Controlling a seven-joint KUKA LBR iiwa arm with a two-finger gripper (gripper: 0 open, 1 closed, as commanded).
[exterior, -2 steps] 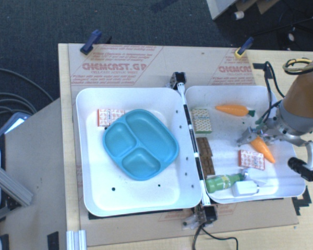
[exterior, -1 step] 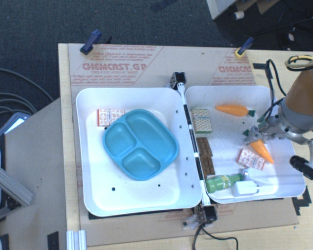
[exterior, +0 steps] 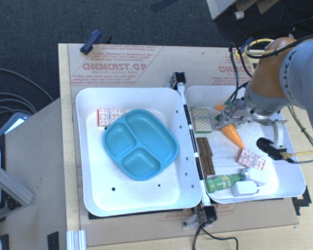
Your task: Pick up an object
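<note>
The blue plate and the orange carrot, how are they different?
The blue plate is wide and flat with three compartments; the orange carrot is small, thin and pointed. The blue plate lies in the left bin; the orange carrot lies in the right bin, close under the arm's gripper. The blue plate has one small packet beside it; the orange carrot has several things around it. Both lie flat on white bin floors.

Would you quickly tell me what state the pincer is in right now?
Pincer: over the right bin, beside the orange carrot; whether it is open or closed cannot be told.
</note>
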